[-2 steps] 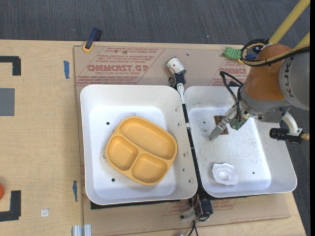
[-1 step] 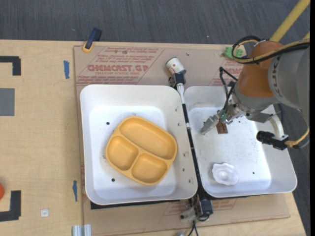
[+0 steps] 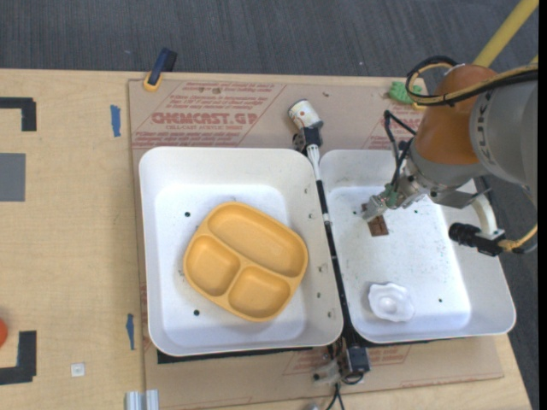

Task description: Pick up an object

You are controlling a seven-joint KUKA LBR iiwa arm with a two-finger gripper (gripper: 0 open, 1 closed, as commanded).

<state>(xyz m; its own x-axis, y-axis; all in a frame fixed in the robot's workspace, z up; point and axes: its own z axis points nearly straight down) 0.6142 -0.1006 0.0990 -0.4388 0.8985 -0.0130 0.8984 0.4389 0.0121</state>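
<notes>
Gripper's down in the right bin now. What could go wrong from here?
1. The gripper sits at a small brown object near the bin's far-left corner; whether that object is gripped is unclear, so a lift may come up with nothing.
2. The white object lies far toward the near edge, apart from the gripper, so this descent won't reach it.
3. The gripper works close to the right bin's left wall, so a sideways move could strike it.

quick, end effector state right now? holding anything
End effector: low over the right bin, with a small brown object at its tip; whether it is open, shut or gripping cannot be told.
</notes>
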